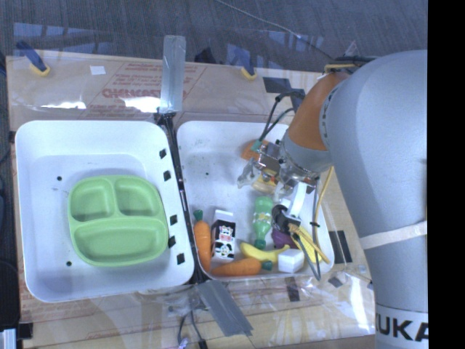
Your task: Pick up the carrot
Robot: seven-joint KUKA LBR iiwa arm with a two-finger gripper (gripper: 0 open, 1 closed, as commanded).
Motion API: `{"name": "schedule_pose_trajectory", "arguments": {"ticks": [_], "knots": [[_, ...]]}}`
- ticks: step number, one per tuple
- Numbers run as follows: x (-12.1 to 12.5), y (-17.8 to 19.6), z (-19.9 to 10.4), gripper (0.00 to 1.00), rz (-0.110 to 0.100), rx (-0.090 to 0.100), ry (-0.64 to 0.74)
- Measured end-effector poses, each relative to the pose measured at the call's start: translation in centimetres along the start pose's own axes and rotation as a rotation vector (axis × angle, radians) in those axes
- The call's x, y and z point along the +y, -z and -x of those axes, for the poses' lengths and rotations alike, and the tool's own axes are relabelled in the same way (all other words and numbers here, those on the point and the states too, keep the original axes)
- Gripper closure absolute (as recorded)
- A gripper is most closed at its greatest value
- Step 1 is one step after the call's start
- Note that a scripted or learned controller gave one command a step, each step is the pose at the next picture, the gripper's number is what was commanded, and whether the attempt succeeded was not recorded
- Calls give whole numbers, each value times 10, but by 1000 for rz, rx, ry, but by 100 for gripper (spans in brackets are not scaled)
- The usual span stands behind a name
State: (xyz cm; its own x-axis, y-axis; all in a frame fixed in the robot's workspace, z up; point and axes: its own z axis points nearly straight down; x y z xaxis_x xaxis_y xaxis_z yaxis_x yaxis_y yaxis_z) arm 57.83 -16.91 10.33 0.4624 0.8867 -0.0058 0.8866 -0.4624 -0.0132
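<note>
On the left of the counter (218, 78) sits a white bin (29, 195) holding a green divided plate (116, 220). A black divider (173, 187) separates it from the right bin (218, 144), where the toys crowd the near end.

The carrot (203, 244) stands just inside that bin's left wall, lengthwise against it, touching a small milk carton (224, 240). A second orange piece (236, 268) lies across the near wall beneath the carton; whether it is another carrot is unclear. Beside it are a banana (258, 252), a green bottle (262, 217) and a white block (290, 259).

The carrot looks like a light, stiff, smooth plastic toy, likely slippery and prone to rolling. Its thick middle, taken across the width, seems the best hold, though wall and carton leave little finger room.

Open floor lies in the bin's far-left part. The hand (265, 169) hovers over the bin's right side, well apart from the carrot; whether it is open or closed cannot be told.
</note>
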Motion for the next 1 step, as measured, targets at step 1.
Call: {"name": "schedule_pose_trajectory", "arguments": {"ticks": [1], "knots": [[49,-3,3,0,14,15,-41]]}}
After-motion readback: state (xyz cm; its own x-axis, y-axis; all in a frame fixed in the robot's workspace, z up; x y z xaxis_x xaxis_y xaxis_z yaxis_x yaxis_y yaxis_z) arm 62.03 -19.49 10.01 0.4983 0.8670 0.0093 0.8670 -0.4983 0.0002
